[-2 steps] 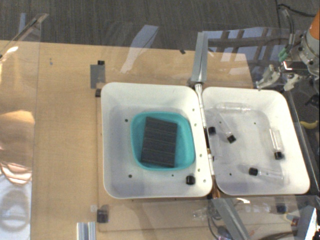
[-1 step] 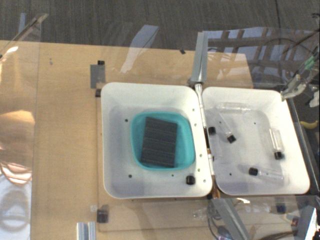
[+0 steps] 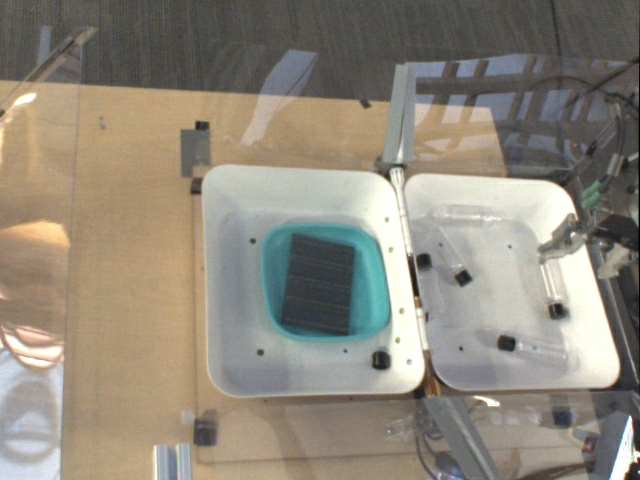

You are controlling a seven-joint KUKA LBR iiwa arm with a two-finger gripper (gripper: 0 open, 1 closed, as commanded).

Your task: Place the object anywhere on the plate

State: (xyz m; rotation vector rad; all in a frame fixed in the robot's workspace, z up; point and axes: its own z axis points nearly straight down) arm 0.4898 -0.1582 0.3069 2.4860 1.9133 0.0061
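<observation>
A teal plate (image 3: 375, 286) lies in the middle of the left bin (image 3: 228, 298). A dark grey ribbed rectangular block (image 3: 320, 284) rests flat on the plate, well inside its rim. At the right bin's right edge a grey piece that I take for my gripper (image 3: 558, 240) pokes in over the rim, far from the plate and the block. Nothing shows between its tips.
The right bin (image 3: 590, 368) holds several clear tubes with black caps, one (image 3: 553, 290) just below the gripper, one (image 3: 530, 346) near the front, one (image 3: 452, 260) near the divider. A small black cap (image 3: 380, 360) lies in the left bin's front right corner. Cables hang at the right.
</observation>
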